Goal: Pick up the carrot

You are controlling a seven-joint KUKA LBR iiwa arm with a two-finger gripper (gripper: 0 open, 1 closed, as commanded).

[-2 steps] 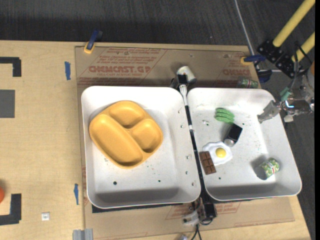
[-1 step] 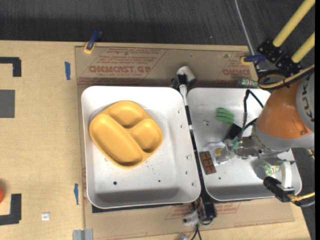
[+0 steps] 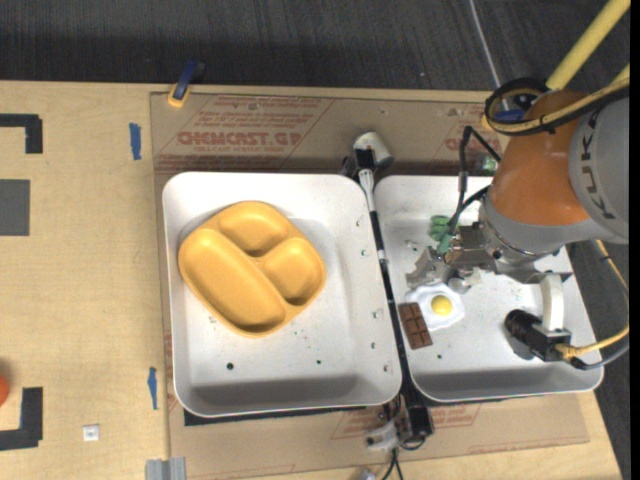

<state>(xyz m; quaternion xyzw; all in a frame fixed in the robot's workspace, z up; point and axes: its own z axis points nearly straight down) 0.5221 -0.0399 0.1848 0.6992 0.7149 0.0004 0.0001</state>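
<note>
My gripper [image 3: 447, 266] hangs low over the middle of the right bin [image 3: 480, 373], reaching in from the right. It is just above a fried egg toy [image 3: 441, 306] and right beside a small green item [image 3: 441, 230]. A brown chocolate bar [image 3: 415, 325] lies at the bin's left wall, next to the egg. The arm's grey and orange wrist [image 3: 545, 183] covers the back right part of this bin, so what lies under it is hidden.
The left bin [image 3: 200, 368] holds a large yellow compartment plate [image 3: 250, 265]. A black divider [image 3: 385, 268] runs between the two bins. A small orange-red thing [image 3: 3, 390] sits on the bench at the far left edge.
</note>
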